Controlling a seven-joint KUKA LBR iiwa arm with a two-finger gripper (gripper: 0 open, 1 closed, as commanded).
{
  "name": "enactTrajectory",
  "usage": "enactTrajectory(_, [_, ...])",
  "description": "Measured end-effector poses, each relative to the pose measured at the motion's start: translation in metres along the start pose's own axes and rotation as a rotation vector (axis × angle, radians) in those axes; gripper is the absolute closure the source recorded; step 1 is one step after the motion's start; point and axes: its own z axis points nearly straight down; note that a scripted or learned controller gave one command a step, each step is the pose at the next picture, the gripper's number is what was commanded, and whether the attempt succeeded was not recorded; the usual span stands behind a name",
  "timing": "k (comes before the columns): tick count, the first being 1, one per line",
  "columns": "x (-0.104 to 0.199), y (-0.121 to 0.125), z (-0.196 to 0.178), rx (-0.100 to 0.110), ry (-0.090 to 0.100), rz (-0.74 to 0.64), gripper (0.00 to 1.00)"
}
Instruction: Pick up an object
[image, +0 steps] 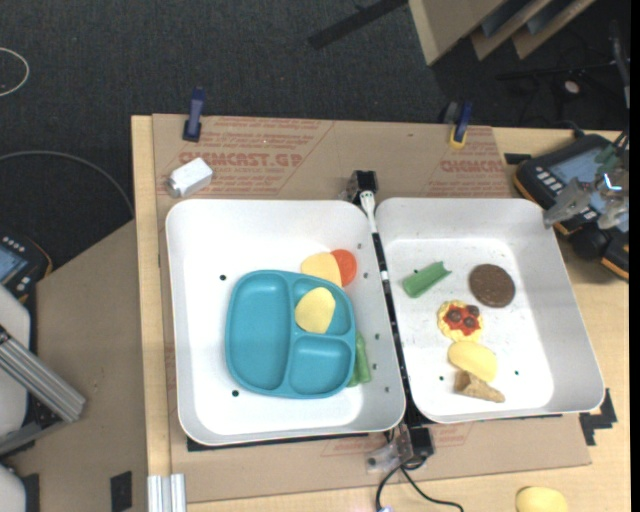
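Green strip (426, 279) lies slantwise, upper end toward brown disc (492, 285).

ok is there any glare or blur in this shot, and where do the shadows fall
Camera view: lighting is even and soft, with no strong glare on the white bins; the blue tray casts only a faint shadow; small items like the brown disc are slightly soft; the gripper at the right edge is blurred.
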Motion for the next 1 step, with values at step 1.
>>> enactTrajectory(1, [0.0646, -0.0480, 0.1604, 0.020, 0.010, -0.002, 0.00])
